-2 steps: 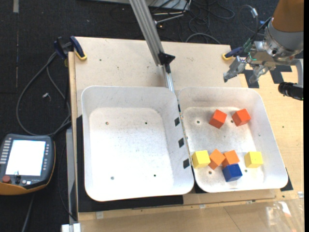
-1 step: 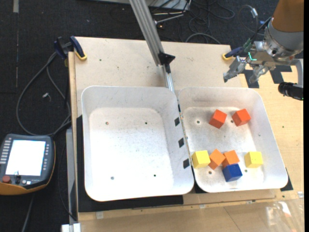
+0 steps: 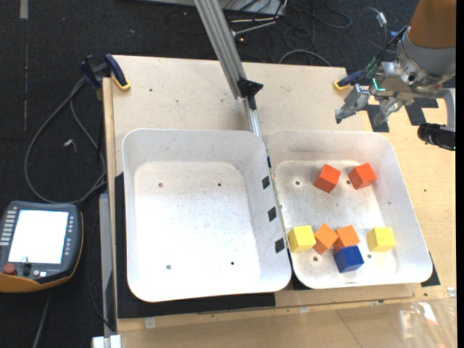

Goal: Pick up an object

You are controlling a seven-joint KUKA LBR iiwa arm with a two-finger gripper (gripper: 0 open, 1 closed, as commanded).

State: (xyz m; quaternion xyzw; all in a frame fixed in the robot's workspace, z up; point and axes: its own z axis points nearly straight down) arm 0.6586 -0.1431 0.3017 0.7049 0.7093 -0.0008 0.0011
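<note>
My gripper point(image 3: 368, 111) hangs above the far rim of the right bin point(image 3: 406, 194), open, with nothing between its fingers. Below it in that bin lie two orange cubes: one point(image 3: 328, 177) near the middle and one point(image 3: 362, 175) to its right. Near the front of the bin sits a cluster: a yellow cube point(image 3: 301, 237), two orange cubes point(image 3: 325, 235) point(image 3: 347, 234) and a blue cube point(image 3: 349, 258). Another yellow cube point(image 3: 381, 238) lies just right of the cluster.
The left bin point(image 3: 145, 194) lies beside the right one. A slanted metal pole point(image 3: 221, 35) crosses the back of the bench. A teach pendant point(image 3: 38, 245) rests on the floor at left. Yellow clamps point(image 3: 119, 82) point(image 3: 342, 83) hold the bench's far corners.
</note>
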